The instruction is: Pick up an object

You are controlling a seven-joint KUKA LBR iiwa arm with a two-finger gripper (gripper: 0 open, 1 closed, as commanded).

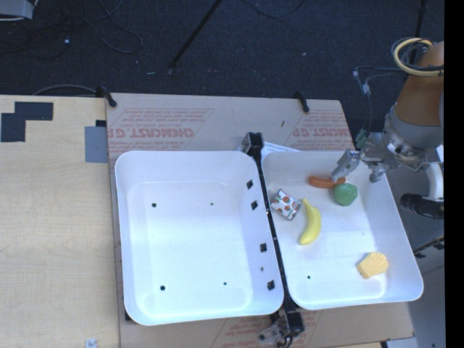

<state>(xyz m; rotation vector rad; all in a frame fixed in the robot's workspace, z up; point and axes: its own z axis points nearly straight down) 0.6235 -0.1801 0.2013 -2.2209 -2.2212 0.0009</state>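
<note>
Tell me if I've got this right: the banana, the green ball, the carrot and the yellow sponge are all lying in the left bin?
Not quite. In the camera view the banana, green ball, carrot and yellow sponge all lie in the right bin, not the left.

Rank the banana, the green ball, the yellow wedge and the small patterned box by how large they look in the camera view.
1. banana
2. yellow wedge
3. small patterned box and green ball: these look about alike, so no order between them.
</note>
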